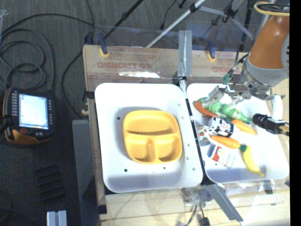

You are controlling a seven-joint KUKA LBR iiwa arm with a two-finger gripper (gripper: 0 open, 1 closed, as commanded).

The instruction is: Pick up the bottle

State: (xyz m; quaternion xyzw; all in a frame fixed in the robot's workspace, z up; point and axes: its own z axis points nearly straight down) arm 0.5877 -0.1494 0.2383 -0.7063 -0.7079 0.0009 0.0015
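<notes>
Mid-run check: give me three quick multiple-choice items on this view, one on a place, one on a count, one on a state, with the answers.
1. Where does the yellow divided tray lie?
A. in the left bin
B. in the right bin
C. on the bench outside the bins

2. How many carrots lie in the right bin?
A. one
B. three
C. five

3. How does the green bottle lie?
A. upright
B. on its side among the other items
C. inside the tray

Answers: 1 A, the tray sits mid-bin on the left. 2 B, one carrot beside the bottle, one further right, one below. 3 B, it lies flat under the gripper.
</notes>
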